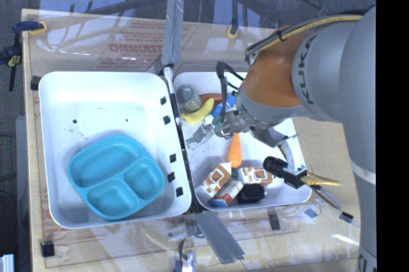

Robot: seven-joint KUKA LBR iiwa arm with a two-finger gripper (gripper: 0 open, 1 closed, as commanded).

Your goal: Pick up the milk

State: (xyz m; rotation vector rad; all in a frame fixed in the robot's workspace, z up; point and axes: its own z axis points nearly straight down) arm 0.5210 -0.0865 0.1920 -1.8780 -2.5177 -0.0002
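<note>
Fingers [195, 136] apart between one banana [198, 113], one carrot [235, 149]

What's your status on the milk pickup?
Hand down in right bin, nothing held. Milk carton lying at bin's near end, untouched. Carrot between hand and milk.

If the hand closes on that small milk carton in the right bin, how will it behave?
The milk carton looks boxy and flat-sided, so it probably won't roll. It lies tilted among other small packages, so it may pivot or drag neighbours. It seems small and light, and likely dents if squeezed hard.
</note>
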